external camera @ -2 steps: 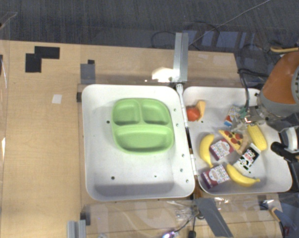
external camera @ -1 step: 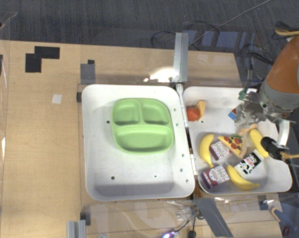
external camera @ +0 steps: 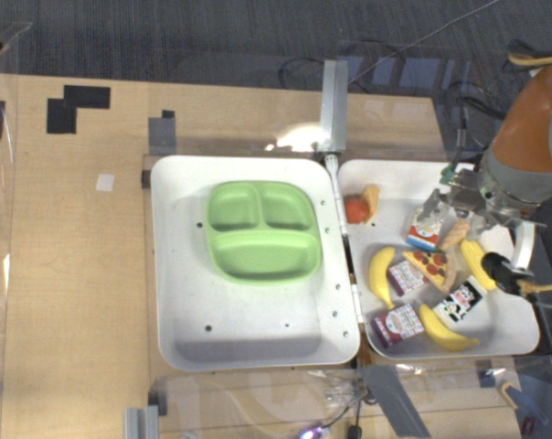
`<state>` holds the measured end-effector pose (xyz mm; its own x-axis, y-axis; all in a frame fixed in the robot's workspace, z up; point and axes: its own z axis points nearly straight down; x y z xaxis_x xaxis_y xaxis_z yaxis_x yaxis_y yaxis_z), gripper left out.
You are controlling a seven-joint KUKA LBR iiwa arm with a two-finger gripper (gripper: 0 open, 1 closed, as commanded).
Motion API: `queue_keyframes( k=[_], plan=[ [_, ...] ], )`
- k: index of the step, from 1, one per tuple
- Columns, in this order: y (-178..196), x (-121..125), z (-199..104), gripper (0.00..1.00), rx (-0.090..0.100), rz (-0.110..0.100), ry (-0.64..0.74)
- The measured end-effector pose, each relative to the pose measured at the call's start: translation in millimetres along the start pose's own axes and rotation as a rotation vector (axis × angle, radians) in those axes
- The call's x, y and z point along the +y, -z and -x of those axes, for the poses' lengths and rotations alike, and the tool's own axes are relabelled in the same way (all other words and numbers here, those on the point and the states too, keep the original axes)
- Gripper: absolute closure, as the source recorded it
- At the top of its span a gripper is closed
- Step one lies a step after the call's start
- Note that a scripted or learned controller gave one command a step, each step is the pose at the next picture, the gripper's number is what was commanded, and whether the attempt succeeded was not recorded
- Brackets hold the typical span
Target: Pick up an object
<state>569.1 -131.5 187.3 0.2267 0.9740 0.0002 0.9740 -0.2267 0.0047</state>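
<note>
Gripper (external camera: pixel 443 210) low over right bin (external camera: pixel 395 176), mid-right of frame, lined up above the carton (external camera: pixel 423 235); jaw opening can't tell, no grasp visible; green tray (external camera: pixel 260 230) left bin

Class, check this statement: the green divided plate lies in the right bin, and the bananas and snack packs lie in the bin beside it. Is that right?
Wrong on one point. The camera view shows the green divided plate in the left bin; the bananas and snack packs lie in the bin beside it.
</note>
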Motion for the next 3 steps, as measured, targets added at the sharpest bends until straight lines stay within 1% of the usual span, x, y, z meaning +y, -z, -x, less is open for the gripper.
queue_keyframes(
  k=[1,2,3],
  plan=[
    [-97,24,10,0.00,0.000,0.010,0.129],
    [-84,26,7,1.00,0.003,0.015,0.134],
    [-84,26,7,0.00,0.003,0.015,0.134]
  ],
)
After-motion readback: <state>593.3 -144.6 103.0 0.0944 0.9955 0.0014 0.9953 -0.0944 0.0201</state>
